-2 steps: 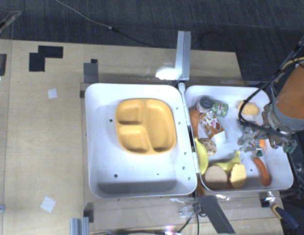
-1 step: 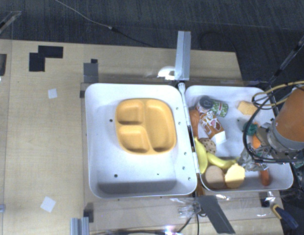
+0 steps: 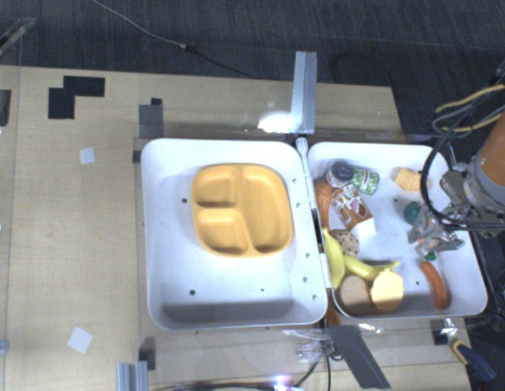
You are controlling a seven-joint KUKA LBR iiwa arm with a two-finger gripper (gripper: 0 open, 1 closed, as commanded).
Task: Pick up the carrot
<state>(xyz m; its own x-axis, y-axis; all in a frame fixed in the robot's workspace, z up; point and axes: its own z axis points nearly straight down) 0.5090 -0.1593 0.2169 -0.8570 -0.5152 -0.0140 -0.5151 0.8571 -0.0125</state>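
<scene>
- Carrot [image 3: 321,202] is my reading of the long orange thing in the right bin [image 3: 478,296], lying along the left wall, close to the divider between both bins; its lower part is hidden under a snack packet [image 3: 350,210], so I cannot be fully sure of it
- a second orange-red long thing [image 3: 436,284] lies near the right bin's lower right corner; it looks more like a sausage, rounded at both ends; this can confuse the choice of target
- the gripper [image 3: 432,239] hangs over the right part of the right bin, just above this sausage-like thing and well apart from the carrot; whether the pincer is open or closed I cannot tell, the metal parts are too small and blurred; nothing is seen between them
- around the carrot are a banana [image 3: 350,265], a cookie [image 3: 345,240] and a small can [image 3: 354,177]; the crowding means a grasp there has little free room, probably only from above along the wall
- the left bin [image 3: 155,218] bears a yellow divided tray [image 3: 240,210]; it lies flat in the middle
- my judgement: the pick is not yet done; the arm must first cross toward the left wall of the right bin
</scene>
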